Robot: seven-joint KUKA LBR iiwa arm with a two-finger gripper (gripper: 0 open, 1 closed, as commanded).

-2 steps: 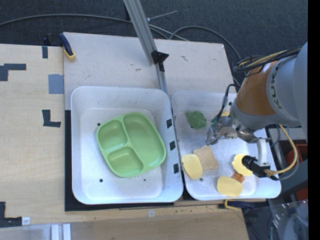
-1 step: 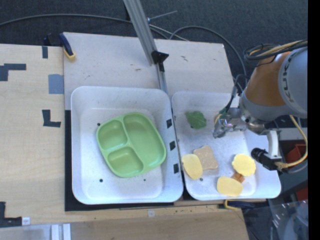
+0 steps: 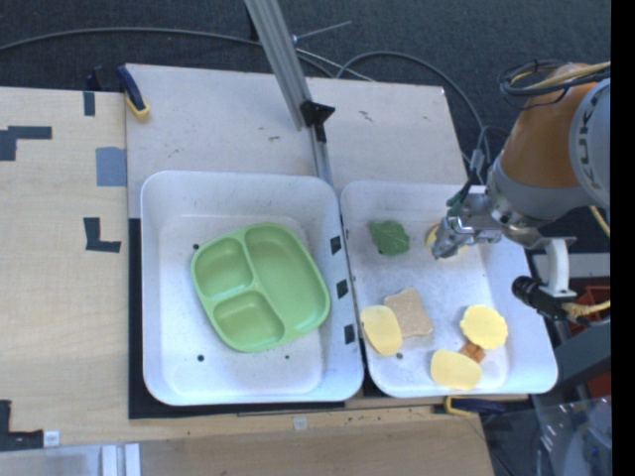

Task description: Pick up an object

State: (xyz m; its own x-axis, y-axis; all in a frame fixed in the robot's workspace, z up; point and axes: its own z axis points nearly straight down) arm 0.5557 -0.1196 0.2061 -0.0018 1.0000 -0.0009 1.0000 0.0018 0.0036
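Observation:
The right bin point(image 3: 516, 380) holds several toy food pieces: a green leafy piece point(image 3: 389, 236) near its back left, a tan bread slice point(image 3: 409, 312) in the middle, and three yellow rounds point(image 3: 381, 328) point(image 3: 483, 325) point(image 3: 454, 368) toward the front, one with an orange-brown bit point(image 3: 472, 351) beside it. My gripper point(image 3: 446, 242) hangs over the right bin's back, just right of the green piece. A small yellow thing point(image 3: 433, 234) shows at its left side, whether between the fingers I cannot tell.
The left bin point(image 3: 159, 365) carries a light green divided tray point(image 3: 260, 286). A slanted metal post point(image 3: 283, 53) rises behind the bins, with a black clamp point(image 3: 316, 113). Cables cross the dark floor at the back. A yellow-blue clip point(image 3: 133, 92) lies at the far left.

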